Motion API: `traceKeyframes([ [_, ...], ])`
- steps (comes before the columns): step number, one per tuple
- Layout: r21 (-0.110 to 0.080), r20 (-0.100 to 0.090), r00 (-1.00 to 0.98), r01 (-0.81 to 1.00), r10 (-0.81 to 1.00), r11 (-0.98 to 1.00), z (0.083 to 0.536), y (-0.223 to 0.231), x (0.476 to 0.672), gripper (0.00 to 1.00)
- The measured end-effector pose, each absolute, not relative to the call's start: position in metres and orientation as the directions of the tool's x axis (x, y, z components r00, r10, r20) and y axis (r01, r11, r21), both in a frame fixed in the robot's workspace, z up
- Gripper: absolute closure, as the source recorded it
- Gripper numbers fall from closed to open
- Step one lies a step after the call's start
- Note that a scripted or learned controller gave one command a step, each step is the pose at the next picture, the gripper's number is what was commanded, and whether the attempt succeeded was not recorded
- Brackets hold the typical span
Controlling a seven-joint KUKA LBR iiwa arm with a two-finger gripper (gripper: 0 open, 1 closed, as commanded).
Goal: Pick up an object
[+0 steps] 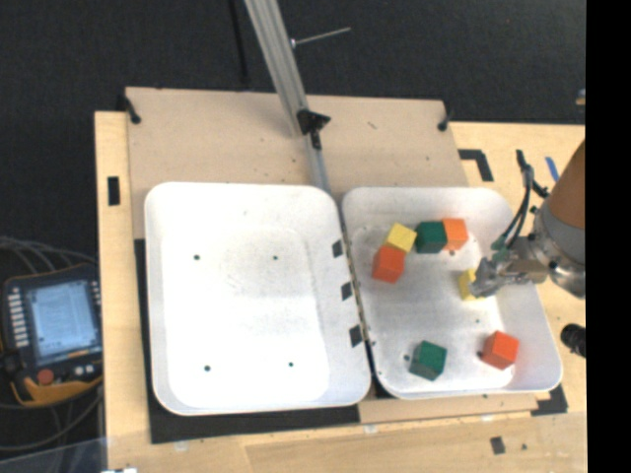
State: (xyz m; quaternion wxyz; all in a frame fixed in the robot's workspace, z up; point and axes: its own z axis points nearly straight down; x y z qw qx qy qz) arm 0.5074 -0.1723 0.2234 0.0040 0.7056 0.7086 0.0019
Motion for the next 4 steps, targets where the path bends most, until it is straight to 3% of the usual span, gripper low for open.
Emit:
traceKeyframes([
  [4, 0.002, 0.002, -0.008, 1.0, 1.0, 0.008, 0.234, 0.036, 0.576, 1.0],
])
